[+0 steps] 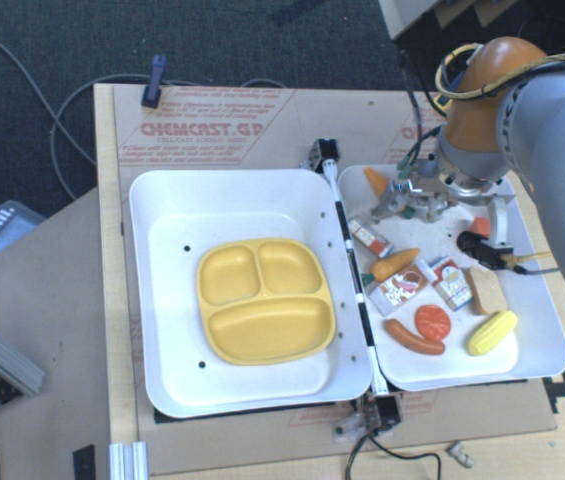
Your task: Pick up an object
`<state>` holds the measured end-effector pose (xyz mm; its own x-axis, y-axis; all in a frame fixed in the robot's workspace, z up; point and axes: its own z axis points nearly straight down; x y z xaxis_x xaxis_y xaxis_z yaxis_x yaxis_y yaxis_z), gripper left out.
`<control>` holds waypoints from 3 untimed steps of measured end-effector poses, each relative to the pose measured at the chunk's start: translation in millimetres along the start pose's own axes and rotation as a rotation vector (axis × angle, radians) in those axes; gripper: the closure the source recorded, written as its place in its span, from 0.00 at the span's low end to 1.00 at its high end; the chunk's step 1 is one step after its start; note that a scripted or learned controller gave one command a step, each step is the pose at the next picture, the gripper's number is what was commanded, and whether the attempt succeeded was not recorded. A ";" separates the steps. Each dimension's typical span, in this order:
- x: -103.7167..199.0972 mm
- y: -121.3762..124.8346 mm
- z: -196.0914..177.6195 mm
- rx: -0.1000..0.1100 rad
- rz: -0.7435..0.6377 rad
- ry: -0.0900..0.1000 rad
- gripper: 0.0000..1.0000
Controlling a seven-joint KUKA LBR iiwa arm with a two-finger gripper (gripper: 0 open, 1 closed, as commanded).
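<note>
Here, your grey arm with the orange band (487, 88) reaches in from the right, and its jaws (409, 200) hang low over the far end of the right white bin (542, 353). You cannot tell whether the jaws are apart or together; the metal parts blur into one another.

No object sits between them. Nearest is an orange carrot-shaped toy (376, 180), just beside the jaws on their left. A small white tube with a red end (368, 238) lies nearer the camera, close to the bin's left wall.

The rest lie toward the bin's middle and near end, apart from the jaws: an orange croissant-shaped piece (396, 263), two small red-and-white cartons (403, 289) (451, 282), a red round tomato toy (433, 321), a red sausage toy (413, 337), a yellow corn cob toy (492, 332), a tan slab (483, 292).

The left white bin (162, 268) holds a yellow three-compartment plastic tray (265, 299). Both bins rest on a brown cardboard-covered counter (212, 123).
</note>
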<state>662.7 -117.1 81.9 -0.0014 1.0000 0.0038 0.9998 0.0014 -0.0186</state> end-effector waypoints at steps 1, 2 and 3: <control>-6.2 -88.5 -0.7 -0.017 0.003 -0.003 0.00; 19.3 -118.3 -0.1 -0.017 0.002 -0.003 0.00; 21.3 -130.7 0.1 -0.016 0.002 -0.002 0.00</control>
